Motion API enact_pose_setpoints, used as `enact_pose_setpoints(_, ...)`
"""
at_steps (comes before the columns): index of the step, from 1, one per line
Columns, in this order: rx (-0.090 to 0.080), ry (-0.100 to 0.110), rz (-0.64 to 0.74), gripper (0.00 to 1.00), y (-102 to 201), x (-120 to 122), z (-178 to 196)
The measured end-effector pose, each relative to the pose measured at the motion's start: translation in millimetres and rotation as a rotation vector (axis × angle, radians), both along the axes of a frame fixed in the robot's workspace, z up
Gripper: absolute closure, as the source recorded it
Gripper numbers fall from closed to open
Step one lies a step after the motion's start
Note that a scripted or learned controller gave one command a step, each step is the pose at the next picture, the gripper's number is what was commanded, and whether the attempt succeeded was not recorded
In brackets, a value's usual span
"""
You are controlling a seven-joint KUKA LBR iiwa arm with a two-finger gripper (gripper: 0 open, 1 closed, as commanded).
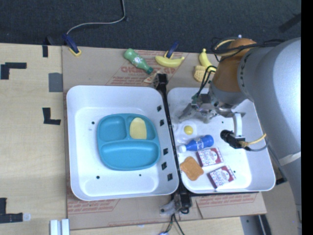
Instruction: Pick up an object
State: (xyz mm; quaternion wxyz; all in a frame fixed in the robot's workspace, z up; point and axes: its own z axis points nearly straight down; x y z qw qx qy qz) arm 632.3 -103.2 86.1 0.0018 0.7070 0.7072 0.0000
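My gripper (197, 112) hangs low in the back left part of the right bin (264, 173), and its fingers look spread open with nothing between them. Just in front of it lies a small fried-egg toy (188, 129). A blue bottle (199, 143) lies on its side behind a brown toast piece (191, 168). Two red-and-white cartons (209, 156) (221, 176) sit toward the front of this bin.
The left bin (80, 106) holds a blue divided plate (128, 141) with a yellow piece (138, 128) on it. Behind the bins, on cardboard, lie a green bottle (138, 60), two bananas (169, 60) (204, 58) and a yellow lump (199, 73). The arm's bulk covers the right bin's back right.
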Motion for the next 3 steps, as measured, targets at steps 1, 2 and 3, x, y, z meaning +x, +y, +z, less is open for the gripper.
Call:
enact_pose_setpoints(1, 0.002, -0.001, 0.002, 0.00, -15.3, 25.3, -0.1)
enact_pose_setpoints(2, 0.002, 0.001, 0.001, 0.00, 2.8, 36.6, -0.7)
enact_pose_setpoints(3, 0.001, 0.001, 0.002, 0.00, -5.7, 36.6, -0.5)
